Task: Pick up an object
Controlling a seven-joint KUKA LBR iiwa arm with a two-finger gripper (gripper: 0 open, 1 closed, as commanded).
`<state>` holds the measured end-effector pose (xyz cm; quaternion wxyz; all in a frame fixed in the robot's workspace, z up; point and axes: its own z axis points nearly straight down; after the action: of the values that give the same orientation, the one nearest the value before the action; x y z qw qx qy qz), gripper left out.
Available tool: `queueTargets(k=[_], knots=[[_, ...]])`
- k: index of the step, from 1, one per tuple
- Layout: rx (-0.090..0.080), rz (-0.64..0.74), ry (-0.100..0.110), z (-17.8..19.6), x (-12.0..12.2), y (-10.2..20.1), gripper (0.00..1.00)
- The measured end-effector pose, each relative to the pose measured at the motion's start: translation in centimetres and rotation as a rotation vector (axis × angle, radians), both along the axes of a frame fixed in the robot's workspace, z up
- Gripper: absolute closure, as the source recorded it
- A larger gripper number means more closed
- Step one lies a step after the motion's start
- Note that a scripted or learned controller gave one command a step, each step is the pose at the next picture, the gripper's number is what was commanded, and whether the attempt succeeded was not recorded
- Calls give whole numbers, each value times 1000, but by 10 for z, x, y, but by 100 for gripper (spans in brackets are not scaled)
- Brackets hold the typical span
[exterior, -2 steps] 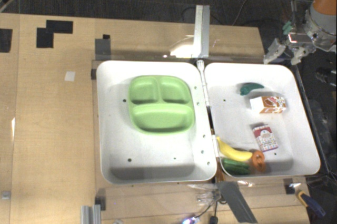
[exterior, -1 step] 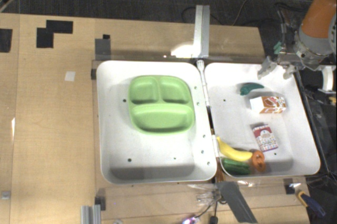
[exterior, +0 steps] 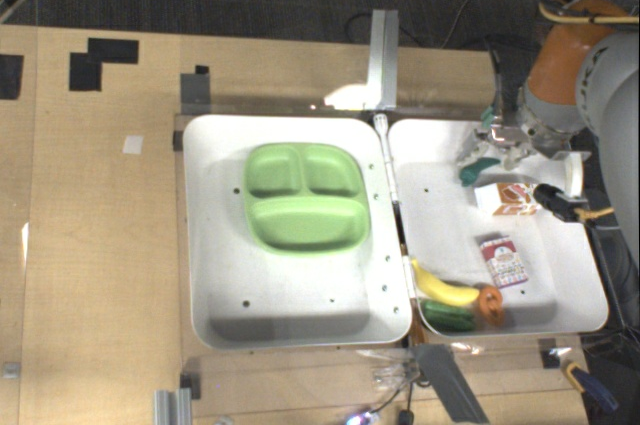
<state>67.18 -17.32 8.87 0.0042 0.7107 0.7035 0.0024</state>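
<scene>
Wooden bench (exterior: 100,243) is bearing 2 white bins; gripper (exterior: 497,151) is hovering over right bin (exterior: 440,213), beside a teal object (exterior: 478,171), grip state unclear.

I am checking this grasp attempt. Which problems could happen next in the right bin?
The gripper sits at the bin's far edge, so it may strike the wall. The teal object and small carton lie close together, so a grasp may catch both. The banana cluster sits tight in the near corner.
</scene>
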Motion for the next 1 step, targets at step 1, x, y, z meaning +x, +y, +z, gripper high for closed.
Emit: queueTargets(k=[1], knots=[[-2, 5, -2, 13, 2, 1, 100]])
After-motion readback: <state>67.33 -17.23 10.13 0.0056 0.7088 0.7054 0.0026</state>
